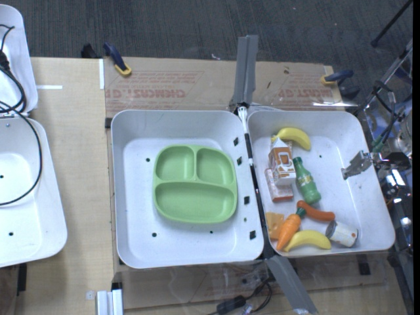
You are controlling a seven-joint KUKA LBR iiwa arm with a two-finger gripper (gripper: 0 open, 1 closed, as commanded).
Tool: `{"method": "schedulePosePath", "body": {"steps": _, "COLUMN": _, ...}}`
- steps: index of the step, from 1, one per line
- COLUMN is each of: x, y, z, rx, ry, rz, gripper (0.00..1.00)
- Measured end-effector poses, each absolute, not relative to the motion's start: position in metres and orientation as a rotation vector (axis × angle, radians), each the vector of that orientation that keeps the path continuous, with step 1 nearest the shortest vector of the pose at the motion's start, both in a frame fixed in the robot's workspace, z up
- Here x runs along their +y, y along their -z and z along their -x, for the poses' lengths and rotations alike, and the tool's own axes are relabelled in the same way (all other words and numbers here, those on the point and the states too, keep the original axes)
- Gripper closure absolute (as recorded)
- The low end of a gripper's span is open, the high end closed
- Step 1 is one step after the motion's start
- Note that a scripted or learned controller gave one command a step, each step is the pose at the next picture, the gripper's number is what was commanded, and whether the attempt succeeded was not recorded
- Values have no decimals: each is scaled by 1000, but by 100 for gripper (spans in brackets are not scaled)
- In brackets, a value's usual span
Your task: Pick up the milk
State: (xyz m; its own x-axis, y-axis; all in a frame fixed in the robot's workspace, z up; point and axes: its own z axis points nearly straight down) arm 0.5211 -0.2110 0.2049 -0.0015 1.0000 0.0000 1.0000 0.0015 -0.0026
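The milk (pixel 281 164) is a small white carton with orange print. It lies in the left half of the right bin (pixel 367 205), its peaked top pointing to the far side. A green bottle (pixel 306 182) lies right beside it, and a yellow banana (pixel 293 136) lies just beyond its top. My gripper (pixel 356 165) is a small grey metal shape over the right side of the same bin. It is well to the right of the milk, with bare bin floor between them and nothing held.
The near end of the right bin holds a carrot (pixel 287 230), a red sausage (pixel 316 211), a second banana (pixel 310 240) and a small can (pixel 341 233). The left bin (pixel 131 195) holds a green divided plate (pixel 195 184). A grey divider post (pixel 246 71) stands between the bins.
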Motion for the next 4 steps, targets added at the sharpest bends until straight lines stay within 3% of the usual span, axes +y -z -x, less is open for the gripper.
{"method": "schedulePosePath", "body": {"steps": 1, "x": -211, "y": -213, "z": -522, "rx": -2223, "ry": -4, "rz": 2216, "gripper": 100}}
{"method": "schedulePosePath", "body": {"steps": 2, "x": -201, "y": -112, "z": -540, "rx": -2212, "ry": -3, "rz": 2227, "gripper": 100}}
{"method": "schedulePosePath", "body": {"steps": 3, "x": -149, "y": -165, "z": -493, "rx": -2373, "ry": -2, "rz": 2057, "gripper": 100}}
{"method": "schedulePosePath", "body": {"steps": 4, "x": -51, "y": -274, "z": -479, "rx": -2782, "ry": -1, "rz": 1460, "gripper": 100}}
